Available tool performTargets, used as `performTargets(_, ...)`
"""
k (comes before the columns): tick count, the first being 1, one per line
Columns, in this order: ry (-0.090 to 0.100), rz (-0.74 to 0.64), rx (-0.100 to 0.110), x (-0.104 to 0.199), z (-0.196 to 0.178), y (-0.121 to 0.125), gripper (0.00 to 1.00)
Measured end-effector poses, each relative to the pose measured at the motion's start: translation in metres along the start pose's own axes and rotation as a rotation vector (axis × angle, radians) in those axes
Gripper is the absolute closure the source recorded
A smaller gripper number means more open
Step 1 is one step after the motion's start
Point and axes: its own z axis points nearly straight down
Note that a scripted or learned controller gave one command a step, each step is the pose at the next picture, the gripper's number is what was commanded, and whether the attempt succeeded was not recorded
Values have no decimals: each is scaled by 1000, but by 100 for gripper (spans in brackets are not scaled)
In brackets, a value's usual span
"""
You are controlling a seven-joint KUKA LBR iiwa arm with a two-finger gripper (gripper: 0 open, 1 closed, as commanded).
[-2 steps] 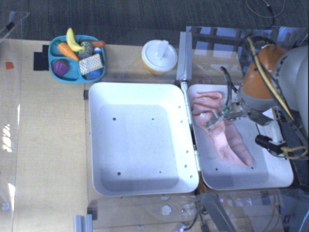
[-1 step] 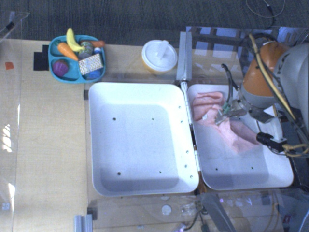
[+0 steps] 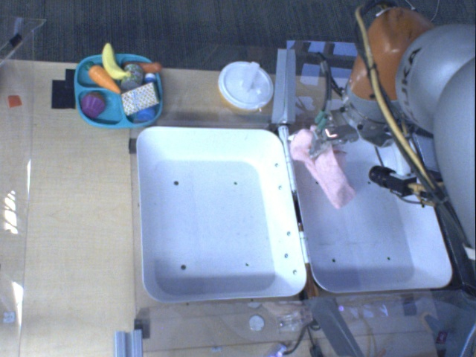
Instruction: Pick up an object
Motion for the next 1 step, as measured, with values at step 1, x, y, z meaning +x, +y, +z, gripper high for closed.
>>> performTargets(1, 0, -196, 0, -40, -57, -29, 100)
